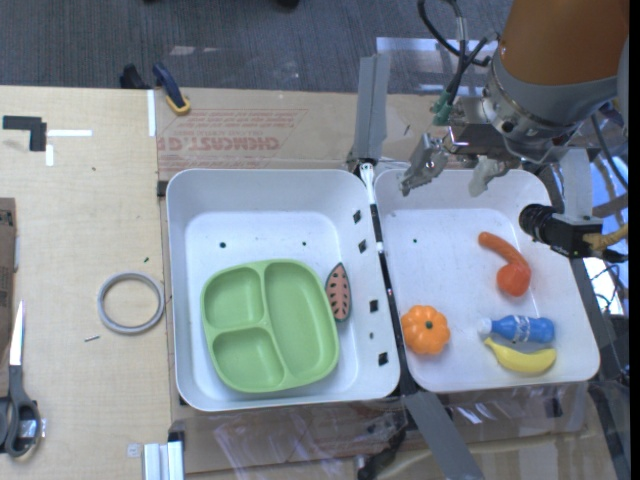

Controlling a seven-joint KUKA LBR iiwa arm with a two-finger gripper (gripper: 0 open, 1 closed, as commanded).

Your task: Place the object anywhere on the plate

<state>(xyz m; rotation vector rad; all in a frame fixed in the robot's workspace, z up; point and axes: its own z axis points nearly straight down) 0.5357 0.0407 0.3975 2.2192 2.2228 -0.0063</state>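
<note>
A green three-compartment plate (270, 323) lies in the left bin (250, 203). A watermelon slice (339, 291) rests against the plate's right rim. In the right bin (440, 258) lie an orange carrot (505, 261), a small pumpkin (425, 330), a blue bottle (520, 328) and a yellow banana (522, 358). My gripper (453, 171) hangs over the back edge of the right bin, open, with nothing between its fingers (422, 168). It is well above and behind the carrot.
A grey ring (130, 301) and scissors (18, 418) lie on the bench left of the bins. A blue-and-yellow clamp (172, 90) sits at the back. Cables and a black fitting (545, 223) hang by the right bin's right wall.
</note>
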